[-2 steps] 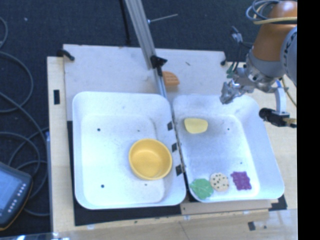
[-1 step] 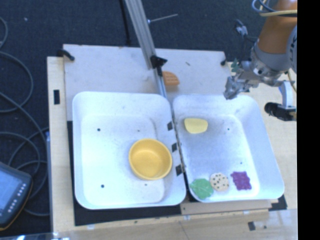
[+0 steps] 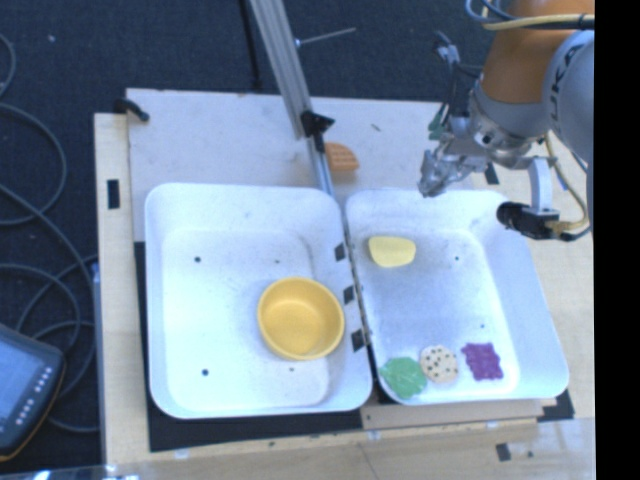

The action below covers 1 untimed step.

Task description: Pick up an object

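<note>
Yellow lump point(image 3: 391, 251) sits nearest the tool point(image 3: 437, 180), upper right of frame; tool state unclear. Best descend straight over it, clear of the right bin's rim point(image 3: 345, 230).

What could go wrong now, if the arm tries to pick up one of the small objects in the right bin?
1. The green piece, the spotted cookie-like disc and the purple piece lie close together near the right white bin's front wall; a grasp may hit a neighbour or the wall.
2. The flat pale yellow piece looks low, so the gripper may slide over it.
</note>
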### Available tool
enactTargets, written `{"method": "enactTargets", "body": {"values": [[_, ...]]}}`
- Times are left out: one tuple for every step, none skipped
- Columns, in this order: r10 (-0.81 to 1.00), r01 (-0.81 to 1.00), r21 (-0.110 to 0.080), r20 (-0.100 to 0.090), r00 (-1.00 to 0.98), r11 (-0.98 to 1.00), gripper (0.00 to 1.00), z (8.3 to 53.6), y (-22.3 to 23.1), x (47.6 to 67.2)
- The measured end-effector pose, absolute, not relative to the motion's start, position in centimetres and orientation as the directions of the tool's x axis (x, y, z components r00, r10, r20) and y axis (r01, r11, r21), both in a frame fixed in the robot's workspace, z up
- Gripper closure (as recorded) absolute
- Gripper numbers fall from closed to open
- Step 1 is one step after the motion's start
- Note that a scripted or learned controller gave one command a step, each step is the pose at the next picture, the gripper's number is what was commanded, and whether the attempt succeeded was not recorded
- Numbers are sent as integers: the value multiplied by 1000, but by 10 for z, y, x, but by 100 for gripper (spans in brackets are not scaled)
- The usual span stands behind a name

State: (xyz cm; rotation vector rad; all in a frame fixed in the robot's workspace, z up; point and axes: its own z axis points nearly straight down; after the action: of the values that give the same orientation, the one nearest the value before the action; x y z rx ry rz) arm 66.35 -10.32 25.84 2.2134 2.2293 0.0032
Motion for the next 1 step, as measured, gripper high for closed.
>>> {"method": "enactTargets", "body": {"values": [[1000, 1000, 0, 1, -7, 7, 100, 247, -46, 658]]}}
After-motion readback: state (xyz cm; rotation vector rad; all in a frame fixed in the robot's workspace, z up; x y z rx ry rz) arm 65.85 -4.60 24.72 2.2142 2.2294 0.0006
